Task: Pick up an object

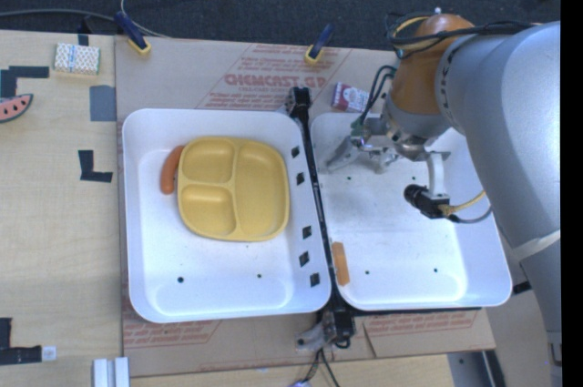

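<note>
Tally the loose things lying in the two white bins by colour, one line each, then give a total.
Yellow: 1, the divided plate in the left bin.
Orange: 2, a sausage-shaped piece at the plate's left edge, and a small stick at the left wall of the right bin.
Total: 3

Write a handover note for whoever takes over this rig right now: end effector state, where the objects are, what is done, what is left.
End effector: over the upper left part of the right bin, pointing toward the divider. Nothing is visible between its fingers; whether they are open or shut cannot be told.

Objects: a yellow divided plate lies in the left bin, with an orange sausage-shaped item at its left edge. A small orange piece lies in the right bin, against its left wall near the front.

Done: nothing picked up yet.

Left: grasp and lift one object; the small orange piece is probably the closest candidate.
</note>
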Tool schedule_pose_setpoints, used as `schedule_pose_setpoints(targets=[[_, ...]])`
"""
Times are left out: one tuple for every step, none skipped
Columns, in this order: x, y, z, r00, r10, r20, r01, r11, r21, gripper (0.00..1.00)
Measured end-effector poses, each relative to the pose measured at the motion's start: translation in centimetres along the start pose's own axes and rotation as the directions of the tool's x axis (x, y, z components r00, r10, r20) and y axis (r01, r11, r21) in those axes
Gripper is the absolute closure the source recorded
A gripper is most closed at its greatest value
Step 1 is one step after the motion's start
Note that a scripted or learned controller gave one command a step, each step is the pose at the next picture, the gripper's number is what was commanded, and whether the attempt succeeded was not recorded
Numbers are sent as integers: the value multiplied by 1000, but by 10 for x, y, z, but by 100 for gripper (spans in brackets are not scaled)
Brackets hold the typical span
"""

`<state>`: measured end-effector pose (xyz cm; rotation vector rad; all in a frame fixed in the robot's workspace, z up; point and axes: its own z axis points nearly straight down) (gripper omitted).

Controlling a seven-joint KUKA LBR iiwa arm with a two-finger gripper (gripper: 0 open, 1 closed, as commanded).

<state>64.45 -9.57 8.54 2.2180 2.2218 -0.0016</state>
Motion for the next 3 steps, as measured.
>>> schedule_pose_setpoints(targets=[[0, 0, -10, 1000, 0, 0, 0, 1000, 0, 100], [54, -39, -100, 1000, -1, -4, 1, 1000, 0, 100], [54, -40, -99, 1000, -1, -4, 1, 1000, 2, 0]])
